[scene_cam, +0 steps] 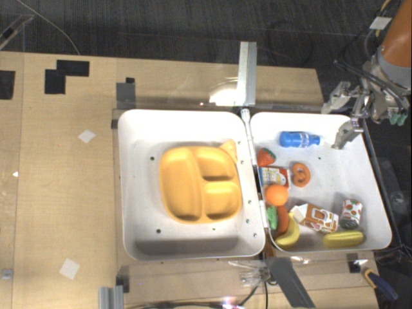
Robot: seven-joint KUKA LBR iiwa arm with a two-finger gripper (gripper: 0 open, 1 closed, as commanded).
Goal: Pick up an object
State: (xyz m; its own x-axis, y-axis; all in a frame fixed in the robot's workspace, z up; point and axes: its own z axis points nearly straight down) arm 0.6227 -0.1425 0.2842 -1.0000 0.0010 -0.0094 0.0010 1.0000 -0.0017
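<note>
A pale wooden tabletop (58,185) fills the left and middle of the frame, with a few black patches near its upper left and dark carpet-like floor (161,11) across the top. Two shallow white bins sit side by side on it, touching along a central divider. A metal bracket (248,73) stands upright just above where they meet.

The left bin (138,224) holds one thing: a yellow compartment tray (199,184), lying in its middle and reaching towards the divider.

The right bin (376,198) holds the small objects, about ten in all. One blue bottle (299,139) lies on its side in the upper part. Below it, along the divider, are one strawberry (265,157), one small printed carton (273,175), one orange (277,195) and something green (272,219), partly hidden. One brown ring-shaped doughnut (300,174) lies just right of the carton. Along the bottom are one banana (288,232), one orange-and-white carton (317,217), one small can (351,214) and one yellow oblong piece (342,239).

The arm enters at the upper right of the frame, and the gripper (351,131) hangs over the upper right corner of the right bin, right of the blue bottle and apart from it. Nothing is seen between the jaws; whether they stand wide or narrow I cannot tell.
</note>
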